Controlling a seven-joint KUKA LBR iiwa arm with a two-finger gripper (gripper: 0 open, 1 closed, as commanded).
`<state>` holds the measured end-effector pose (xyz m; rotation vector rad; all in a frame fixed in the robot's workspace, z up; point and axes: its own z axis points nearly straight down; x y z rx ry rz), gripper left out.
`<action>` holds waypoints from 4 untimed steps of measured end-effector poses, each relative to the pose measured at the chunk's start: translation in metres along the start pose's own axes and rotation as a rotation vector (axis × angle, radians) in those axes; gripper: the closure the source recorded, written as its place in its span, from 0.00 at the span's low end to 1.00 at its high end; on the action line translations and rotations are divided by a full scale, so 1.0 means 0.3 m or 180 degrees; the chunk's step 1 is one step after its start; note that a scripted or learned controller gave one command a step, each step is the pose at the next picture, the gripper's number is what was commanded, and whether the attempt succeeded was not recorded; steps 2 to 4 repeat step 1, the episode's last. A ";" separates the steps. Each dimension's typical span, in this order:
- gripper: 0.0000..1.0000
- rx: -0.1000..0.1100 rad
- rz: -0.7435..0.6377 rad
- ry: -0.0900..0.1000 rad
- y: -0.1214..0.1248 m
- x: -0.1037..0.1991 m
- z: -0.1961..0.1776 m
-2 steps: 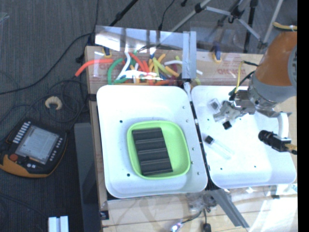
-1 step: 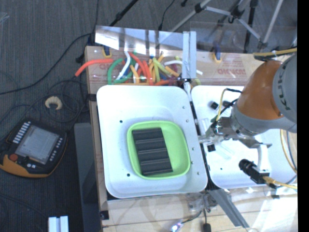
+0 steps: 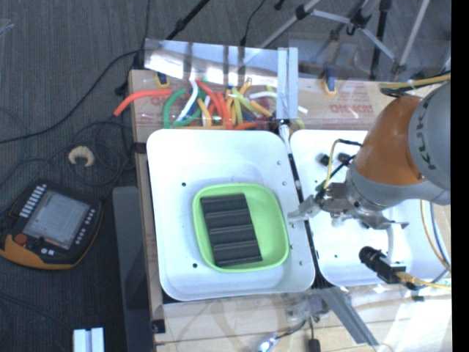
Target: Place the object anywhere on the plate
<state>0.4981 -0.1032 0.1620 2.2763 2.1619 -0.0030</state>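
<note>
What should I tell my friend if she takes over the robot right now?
Gripper: above the gap between the two bins, by the left edge of the right bin. It is too hidden under the arm to tell its grip state.
Things: the dark grey ribbed block lies flat in the middle of the green plate, which sits in the left bin.
Done: the block is on the plate, apart from the gripper.
Left: probably nothing but pulling the arm clear.
</note>
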 end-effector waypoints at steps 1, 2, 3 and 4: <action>0.00 0.0003 0.0068 0.0004 0.047 -0.025 -0.174; 0.00 0.0003 0.0068 0.0004 0.047 -0.025 -0.174; 0.00 0.0003 0.0068 0.0004 0.047 -0.025 -0.174; 0.00 0.0003 0.0068 0.0004 0.047 -0.025 -0.174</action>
